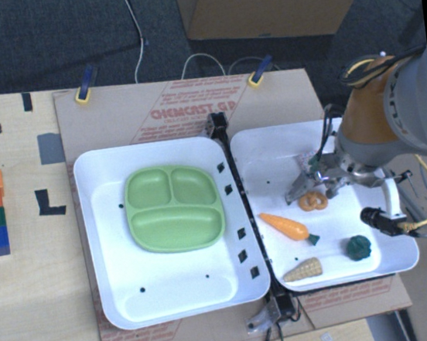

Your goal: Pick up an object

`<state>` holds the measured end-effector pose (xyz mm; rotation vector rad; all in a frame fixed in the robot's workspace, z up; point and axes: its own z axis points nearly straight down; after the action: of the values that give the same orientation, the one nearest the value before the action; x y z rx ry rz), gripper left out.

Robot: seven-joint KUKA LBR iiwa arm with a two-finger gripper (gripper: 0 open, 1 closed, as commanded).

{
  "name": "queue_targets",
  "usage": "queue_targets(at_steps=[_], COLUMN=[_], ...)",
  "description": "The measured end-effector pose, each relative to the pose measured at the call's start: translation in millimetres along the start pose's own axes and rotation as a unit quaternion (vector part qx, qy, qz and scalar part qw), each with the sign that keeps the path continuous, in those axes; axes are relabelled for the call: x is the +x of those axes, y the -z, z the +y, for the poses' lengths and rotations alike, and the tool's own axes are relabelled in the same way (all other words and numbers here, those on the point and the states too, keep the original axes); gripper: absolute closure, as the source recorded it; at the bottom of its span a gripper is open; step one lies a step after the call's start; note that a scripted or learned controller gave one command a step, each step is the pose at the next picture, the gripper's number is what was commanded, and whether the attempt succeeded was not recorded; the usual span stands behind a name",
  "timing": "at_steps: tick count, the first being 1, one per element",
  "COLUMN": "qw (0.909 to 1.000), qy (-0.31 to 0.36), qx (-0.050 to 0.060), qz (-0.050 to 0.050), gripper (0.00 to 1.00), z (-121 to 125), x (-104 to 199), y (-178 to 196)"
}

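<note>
I've got one fixed cam, mounted above the worktop (36,306), looking down at a slant. It's far enough back to take in both white bins: left bin (102,243) and right bin (273,146) sit side by side mid-frame, w/ dark floor along the top edge. The arm (393,115) enters from frame right.

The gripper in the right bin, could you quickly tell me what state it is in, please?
Gripper: down in the right bin right beside the pretzel; whether it grips anything cannot be told from this camera view.
</note>
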<state>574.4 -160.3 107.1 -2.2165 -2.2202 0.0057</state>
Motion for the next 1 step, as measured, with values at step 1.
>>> queue_targets(at_steps=[1], qw=[1.0000], qy=[0.000], qx=[-0.005], qz=[-0.003], gripper=[0.00], z=[1.7], x=[-1.4], y=[-20.0])
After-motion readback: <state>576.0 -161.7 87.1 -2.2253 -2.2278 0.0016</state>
